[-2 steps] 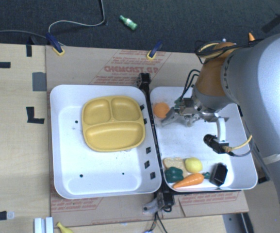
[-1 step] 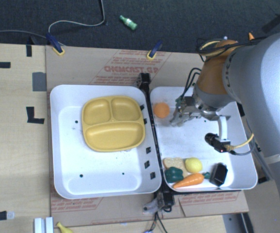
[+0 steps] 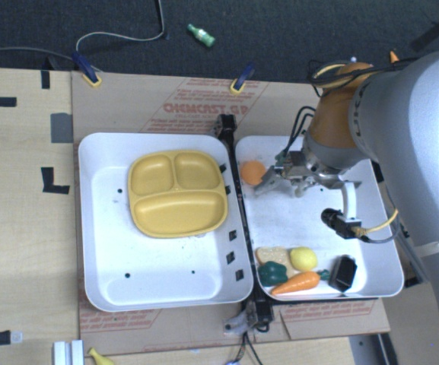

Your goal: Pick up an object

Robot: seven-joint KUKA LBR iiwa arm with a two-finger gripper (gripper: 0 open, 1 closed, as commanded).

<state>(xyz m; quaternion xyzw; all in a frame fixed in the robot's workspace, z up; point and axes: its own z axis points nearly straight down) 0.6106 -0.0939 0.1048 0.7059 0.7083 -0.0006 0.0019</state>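
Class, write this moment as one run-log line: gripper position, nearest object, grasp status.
gripper: right bin, upper left | nearest: orange ball, beside fingertips | grasp: none visible | left bin: yellow divided plate

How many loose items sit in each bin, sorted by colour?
Left bin:
Yellow: 1, divided plate
Right bin:
Orange: 2, ball and carrot
Yellow: 1, lemon
Green: 1, dark green piece
Tan: 1, piece
Black: 1, block
Total: 7
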